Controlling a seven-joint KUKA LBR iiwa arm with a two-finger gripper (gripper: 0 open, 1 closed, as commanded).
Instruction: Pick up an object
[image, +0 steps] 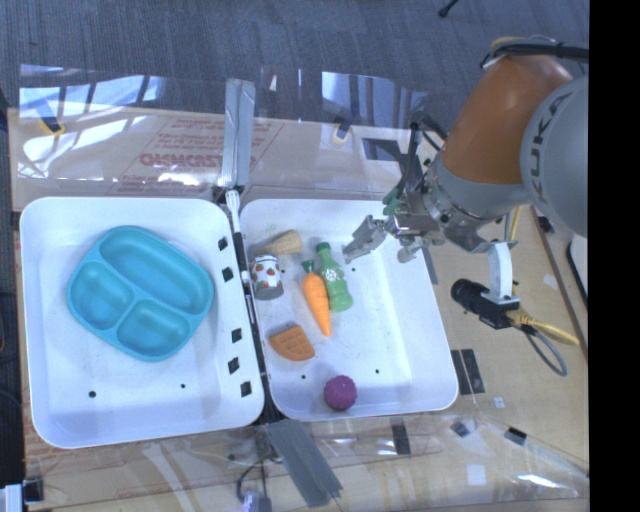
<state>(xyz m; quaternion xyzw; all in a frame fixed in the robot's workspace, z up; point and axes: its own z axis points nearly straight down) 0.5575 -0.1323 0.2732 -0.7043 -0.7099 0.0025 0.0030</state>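
Green bottle (334, 277) lies just left of end effector (385, 243).

The arm (530, 110) runs out of frame at the right edge, so its upper links are cut off. Beside the right bin (420, 385), the claw (385, 238) is blurred, and whether its fingers stand apart or together cannot be told. The arm's wrist hides that bin's far right corner. The print on the small can (265, 277) is too small to read.
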